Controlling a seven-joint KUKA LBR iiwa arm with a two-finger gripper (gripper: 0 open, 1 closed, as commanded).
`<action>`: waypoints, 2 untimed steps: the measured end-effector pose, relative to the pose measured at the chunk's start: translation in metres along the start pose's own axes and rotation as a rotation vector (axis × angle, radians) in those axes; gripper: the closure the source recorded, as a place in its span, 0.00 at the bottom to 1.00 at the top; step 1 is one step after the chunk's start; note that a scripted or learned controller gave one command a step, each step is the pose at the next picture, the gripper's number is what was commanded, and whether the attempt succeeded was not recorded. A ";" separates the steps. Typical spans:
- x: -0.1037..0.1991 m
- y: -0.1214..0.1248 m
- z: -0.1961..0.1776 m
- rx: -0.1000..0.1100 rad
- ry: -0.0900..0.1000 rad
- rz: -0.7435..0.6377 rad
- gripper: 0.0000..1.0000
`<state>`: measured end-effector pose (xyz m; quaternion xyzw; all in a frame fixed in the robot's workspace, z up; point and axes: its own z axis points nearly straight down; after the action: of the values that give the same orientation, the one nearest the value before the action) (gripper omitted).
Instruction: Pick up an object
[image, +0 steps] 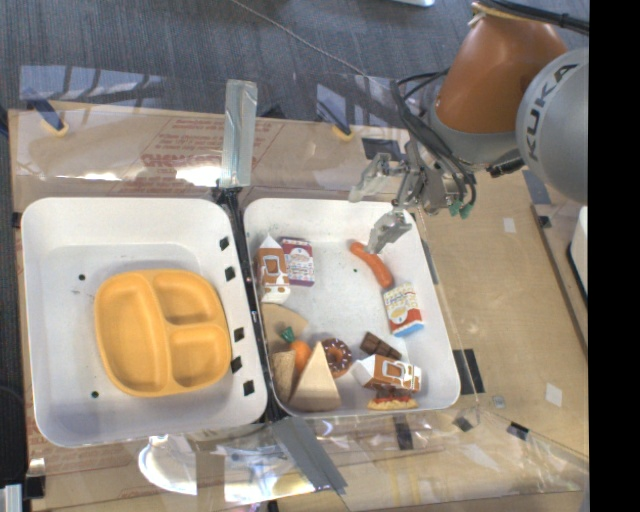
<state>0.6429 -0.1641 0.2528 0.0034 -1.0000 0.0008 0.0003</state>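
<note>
The right bin (440, 330) holds several toy foods. An orange sausage (370, 263) lies near its far right side, with a small red and white carton (403, 308) just below it. Two little cartons (283, 264) stand near the bin's left wall. A cheese wedge (315, 380), a donut (337, 355), a carrot (300, 352) and a brown and white box (392, 373) crowd the near end. My gripper (378, 205) hangs over the bin's far right corner, just above the sausage. Its fingers are spread open with nothing between them.
The left bin (50, 400) holds a yellow divided plate (160, 330). A grey metal strip (238, 130) stands up at the far end of the wall between the bins. Cables hang from the arm's wrist (440, 185) over the right bin's far edge.
</note>
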 end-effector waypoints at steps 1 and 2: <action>0.015 -0.016 0.161 -0.002 0.000 -0.034 0.00; 0.034 -0.043 0.160 -0.003 -0.001 0.042 0.00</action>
<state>0.6096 -0.2072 0.0933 -0.0176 -0.9998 -0.0006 -0.0004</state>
